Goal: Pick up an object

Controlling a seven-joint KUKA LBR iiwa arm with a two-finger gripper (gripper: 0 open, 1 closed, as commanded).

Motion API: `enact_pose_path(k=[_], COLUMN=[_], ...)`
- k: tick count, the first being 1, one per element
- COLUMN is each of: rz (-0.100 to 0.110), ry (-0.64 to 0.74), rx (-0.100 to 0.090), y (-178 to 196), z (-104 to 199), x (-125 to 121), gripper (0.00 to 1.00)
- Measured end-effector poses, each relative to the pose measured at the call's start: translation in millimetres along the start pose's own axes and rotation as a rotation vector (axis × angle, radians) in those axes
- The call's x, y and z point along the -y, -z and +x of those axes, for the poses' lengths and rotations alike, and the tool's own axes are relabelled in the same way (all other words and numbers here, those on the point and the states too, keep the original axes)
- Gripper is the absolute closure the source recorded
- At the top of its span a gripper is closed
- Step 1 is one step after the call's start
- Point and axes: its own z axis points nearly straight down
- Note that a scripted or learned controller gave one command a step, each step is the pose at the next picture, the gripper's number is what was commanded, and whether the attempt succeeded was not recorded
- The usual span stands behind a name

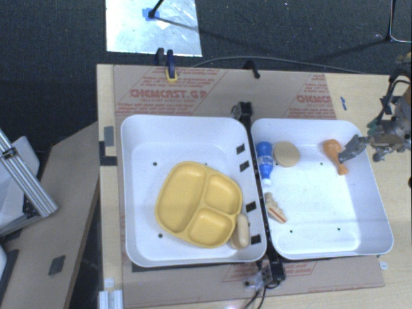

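Bins first: left bin [138,172] holds a yellow divided tray [196,201] with a beige piece [241,232] at its corner; right bin [360,230] holds a blue bottle [264,157], tan disc [286,153], orange object [335,152]. Gripper [360,145] sits near the orange object; we cannot tell its state. We'd centre over orange, descend straight, then clamp.

Both bins [193,131] are plain white. The divided tray [196,201] is yellow, the piece at its lower right edge [241,232] beige. In the right bin: a blue and white bottle [264,158], a tan disc [286,154], an orange piece [334,152].
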Motion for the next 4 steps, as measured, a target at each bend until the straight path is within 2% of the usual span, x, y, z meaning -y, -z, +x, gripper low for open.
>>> enact_pose_path(k=[1,2,4], rz=[-0.011,-0.006,-0.007], ry=[0.003,0.001,0.001], rx=[0.003,0.001,0.001], y=[7,-56,-150], z=[1,-1,4], x=[-3,1,-3], gripper=[0.0,0.0,0.0])
